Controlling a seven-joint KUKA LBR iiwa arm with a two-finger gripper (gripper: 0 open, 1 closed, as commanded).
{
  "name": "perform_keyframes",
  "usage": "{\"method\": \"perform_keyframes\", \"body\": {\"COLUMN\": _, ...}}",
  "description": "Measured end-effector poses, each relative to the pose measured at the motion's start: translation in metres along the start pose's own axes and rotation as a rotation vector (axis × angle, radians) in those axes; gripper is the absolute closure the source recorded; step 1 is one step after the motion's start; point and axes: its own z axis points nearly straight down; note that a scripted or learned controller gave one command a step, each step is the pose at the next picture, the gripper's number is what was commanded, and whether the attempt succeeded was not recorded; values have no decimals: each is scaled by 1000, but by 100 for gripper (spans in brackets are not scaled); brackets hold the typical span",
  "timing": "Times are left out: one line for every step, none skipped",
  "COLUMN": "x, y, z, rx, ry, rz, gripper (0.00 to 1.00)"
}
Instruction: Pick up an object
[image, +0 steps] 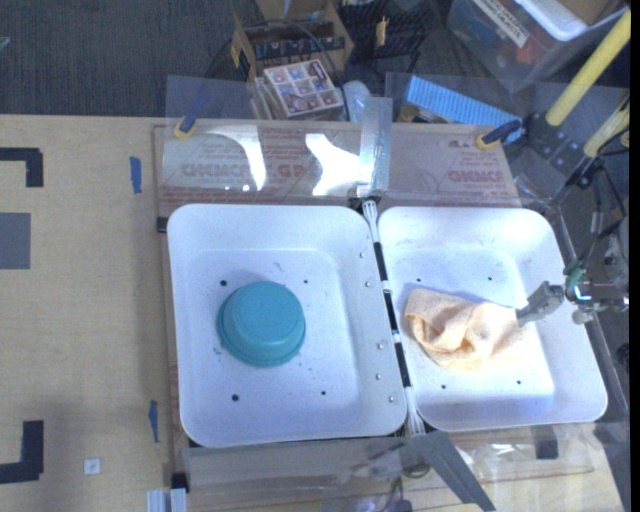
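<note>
A crumpled pale orange cloth (462, 328) lies in the right bin (480, 240), toward its left and middle. An upturned teal bowl (262, 322) sits in the middle of the left bin (200, 250). My gripper (535, 304) reaches in low from the right edge, and its grey tip meets the cloth's right end. Most of the gripper and wrist is cut off at the right side of the view.
A metal divider (388, 310) runs between the two bins. Clear plastic panels (300, 160) stand behind the bins. Boxes, a blue corrugated sheet (450, 100) and yellow poles (600, 55) clutter the floor at the back. Bare wooden bench (80, 300) stretches to the left.
</note>
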Motion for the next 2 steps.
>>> {"method": "perform_keyframes", "body": {"x": 34, "y": 15, "z": 136, "rx": -15, "ry": -3, "rz": 74, "gripper": 0}}
{"method": "perform_keyframes", "body": {"x": 34, "y": 16, "z": 128, "rx": -18, "ry": -2, "rz": 76, "gripper": 100}}
